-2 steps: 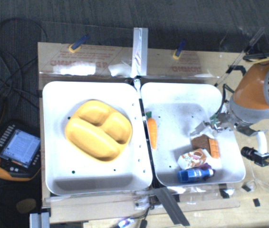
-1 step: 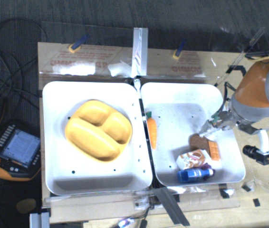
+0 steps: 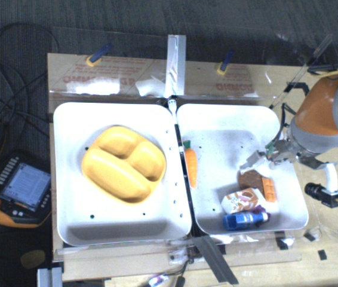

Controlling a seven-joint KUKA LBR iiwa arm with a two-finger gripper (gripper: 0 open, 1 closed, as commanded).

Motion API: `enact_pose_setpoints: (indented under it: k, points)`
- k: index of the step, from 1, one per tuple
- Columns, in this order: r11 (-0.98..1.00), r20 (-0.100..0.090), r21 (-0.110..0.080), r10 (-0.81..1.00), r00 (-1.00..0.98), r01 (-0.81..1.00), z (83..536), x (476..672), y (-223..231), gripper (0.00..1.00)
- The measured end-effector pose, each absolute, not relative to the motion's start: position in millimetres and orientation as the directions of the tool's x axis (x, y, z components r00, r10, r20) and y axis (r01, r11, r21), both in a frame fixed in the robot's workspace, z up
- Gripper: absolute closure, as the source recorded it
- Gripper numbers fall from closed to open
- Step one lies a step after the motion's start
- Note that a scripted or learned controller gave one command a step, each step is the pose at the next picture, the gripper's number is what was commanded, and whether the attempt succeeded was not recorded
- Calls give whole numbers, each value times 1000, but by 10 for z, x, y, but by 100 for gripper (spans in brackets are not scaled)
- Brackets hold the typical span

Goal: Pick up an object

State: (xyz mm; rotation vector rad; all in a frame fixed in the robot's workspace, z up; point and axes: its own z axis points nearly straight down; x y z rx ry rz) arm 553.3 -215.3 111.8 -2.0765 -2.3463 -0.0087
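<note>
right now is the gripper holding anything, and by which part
Nothing shows in the grey two-finger gripper. It hangs above the white right bin, apart from the brown block.

Looking down on a worktop (image 3: pixel 58 76) with two white bins. Left bin (image 3: pixel 67 220): big yellow bread-looking lump (image 3: pixel 123 163) in the middle. Right bin (image 3: pixel 217 130): orange carrot (image 3: pixel 191 167) tight against the left wall, then a cluster lower right, with brown piece (image 3: pixel 252 178), orange block (image 3: pixel 269 189), small printed carton (image 3: pixel 240 201), blue bottle (image 3: pixel 245 220) lying flat. Jaws (image 3: pixel 263 156) hovering just above the brown piece, can't tell their spread.
</note>
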Motion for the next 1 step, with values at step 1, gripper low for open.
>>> enact_pose_setpoints:
  k: [1]
  points:
    - [280,-12,14,960,-279,960,906,5183,-2036,0]
